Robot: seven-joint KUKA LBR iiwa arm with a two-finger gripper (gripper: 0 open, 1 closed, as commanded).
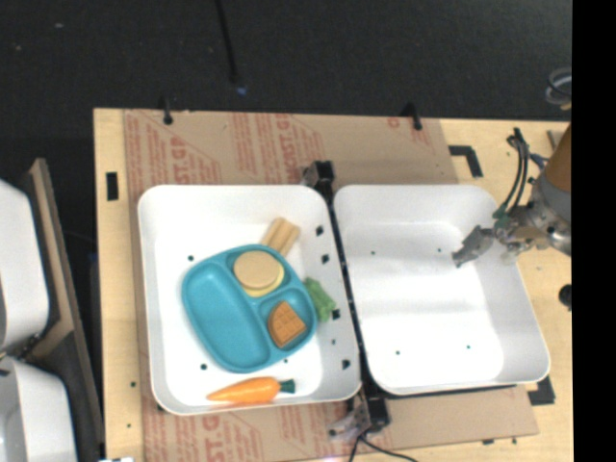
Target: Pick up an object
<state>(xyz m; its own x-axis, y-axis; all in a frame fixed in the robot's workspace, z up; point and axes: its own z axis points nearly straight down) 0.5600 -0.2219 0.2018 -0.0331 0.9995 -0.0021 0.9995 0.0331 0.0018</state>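
While the arm (pixel 551 176) reaches in from the right edge of the view, the gripper (pixel 472 249) hangs over the upper right part of the right bin (pixel 433 354), and nothing is seen between its fingers; whether they are spread or closed cannot be told at this size.

The bench (pixel 221 147) is a pale wooden board with printed brown sheet on it, set on a dark floor. Both bins sit side by side on it, their inner walls touching along the centre line.

The right bin presents a bare white floor on all sides of the gripper.

The left bin (pixel 164 258) holds all the objects. A blue tray (pixel 219 316) with compartments lies at its centre, well apart from the left wall. A round tan biscuit (pixel 259 270) lies in the tray's upper compartment and a brown waffle piece (pixel 286 324) in its right compartment. A wooden block (pixel 281 234) touches the tray's upper edge. A small green item (pixel 320 299) lies just beside the tray's right edge. A carrot (pixel 248 390) lies near the front wall, below the tray.
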